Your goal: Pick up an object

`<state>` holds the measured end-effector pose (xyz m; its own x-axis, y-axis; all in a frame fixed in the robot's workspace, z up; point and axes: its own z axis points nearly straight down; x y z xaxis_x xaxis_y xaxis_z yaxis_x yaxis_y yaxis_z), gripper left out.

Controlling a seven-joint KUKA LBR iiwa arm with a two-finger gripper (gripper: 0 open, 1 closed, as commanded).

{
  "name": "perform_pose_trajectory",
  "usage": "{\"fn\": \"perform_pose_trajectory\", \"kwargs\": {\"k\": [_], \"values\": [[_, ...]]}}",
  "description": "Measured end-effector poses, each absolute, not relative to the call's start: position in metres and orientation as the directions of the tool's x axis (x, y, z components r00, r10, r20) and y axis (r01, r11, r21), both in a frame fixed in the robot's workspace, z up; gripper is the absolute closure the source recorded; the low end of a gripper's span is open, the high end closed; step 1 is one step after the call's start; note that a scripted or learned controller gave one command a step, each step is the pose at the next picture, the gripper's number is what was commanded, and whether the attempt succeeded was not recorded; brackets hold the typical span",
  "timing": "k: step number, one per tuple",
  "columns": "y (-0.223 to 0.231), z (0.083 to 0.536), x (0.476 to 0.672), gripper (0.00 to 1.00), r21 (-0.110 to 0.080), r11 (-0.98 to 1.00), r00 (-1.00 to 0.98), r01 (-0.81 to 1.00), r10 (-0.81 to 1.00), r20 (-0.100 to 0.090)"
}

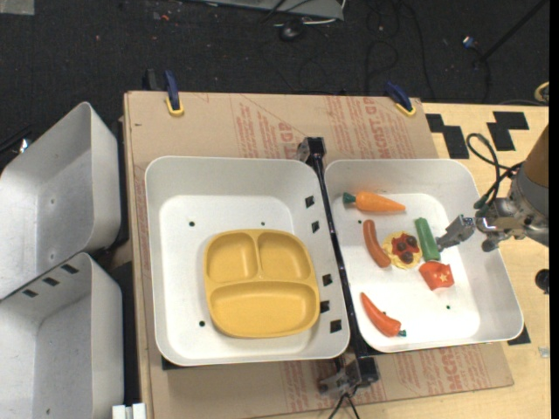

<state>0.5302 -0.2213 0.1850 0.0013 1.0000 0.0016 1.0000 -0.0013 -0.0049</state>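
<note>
Your gripper (456, 231) is hovering at the right-middle of the frame over the right bin (489, 321), beside the green piece (426, 238); grip state — can't tell. Toy foods are lying in that bin: carrot (379, 202), sausage (376, 243), red pepper (381, 315), strawberry (437, 275). The yellow tray (260, 283) is sitting in the left bin (175, 234).

A divided tray (260, 283) lies in the left bin (166, 234); toy foods (403, 250) in the right bin (489, 304).
</note>
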Motion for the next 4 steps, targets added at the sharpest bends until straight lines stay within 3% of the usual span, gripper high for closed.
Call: {"fn": "perform_pose_trajectory", "kwargs": {"k": [2, 3, 4], "values": [[-0.221, 0.091, 0.538, 0.00, -0.001, -0.002, 0.002, 1.000, 1.000, 0.000], [-0.221, 0.103, 0.539, 1.00, 0.002, -0.001, 0.001, 1.000, 1.000, -0.001], [-0.213, 0.157, 0.533, 1.00, 0.004, 0.002, -0.002, 1.000, 1.000, -0.001]]}}
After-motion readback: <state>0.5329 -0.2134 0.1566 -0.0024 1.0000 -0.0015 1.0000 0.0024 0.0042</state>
